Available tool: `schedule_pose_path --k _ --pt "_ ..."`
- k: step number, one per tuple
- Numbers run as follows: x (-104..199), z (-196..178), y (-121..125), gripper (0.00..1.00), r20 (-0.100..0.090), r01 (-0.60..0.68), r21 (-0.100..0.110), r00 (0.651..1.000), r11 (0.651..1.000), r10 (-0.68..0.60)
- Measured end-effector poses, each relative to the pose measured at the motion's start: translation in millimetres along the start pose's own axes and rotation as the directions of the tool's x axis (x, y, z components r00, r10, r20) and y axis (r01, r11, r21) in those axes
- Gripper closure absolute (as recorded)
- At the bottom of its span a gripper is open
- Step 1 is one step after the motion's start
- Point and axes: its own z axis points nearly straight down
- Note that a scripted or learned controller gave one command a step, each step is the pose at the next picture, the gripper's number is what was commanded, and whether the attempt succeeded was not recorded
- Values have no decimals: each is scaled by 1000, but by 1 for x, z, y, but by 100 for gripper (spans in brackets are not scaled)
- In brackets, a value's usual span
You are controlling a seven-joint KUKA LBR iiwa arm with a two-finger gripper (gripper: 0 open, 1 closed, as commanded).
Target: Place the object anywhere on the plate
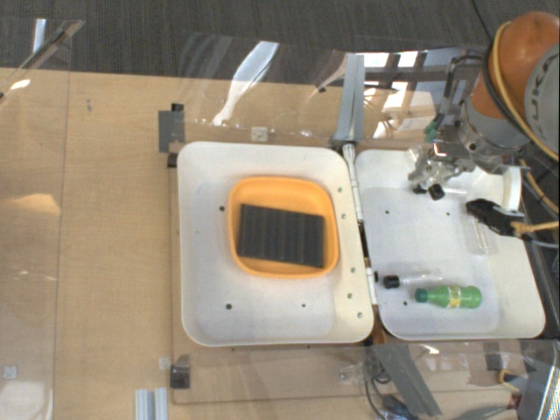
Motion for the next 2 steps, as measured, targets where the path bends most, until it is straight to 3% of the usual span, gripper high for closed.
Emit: schedule_pose_path --k 1,2 --pt "33 34 -52 100 -3 128 7 992 992 -128" --pt "102 15 -48 100 -2 319 -3 948 948 -319"
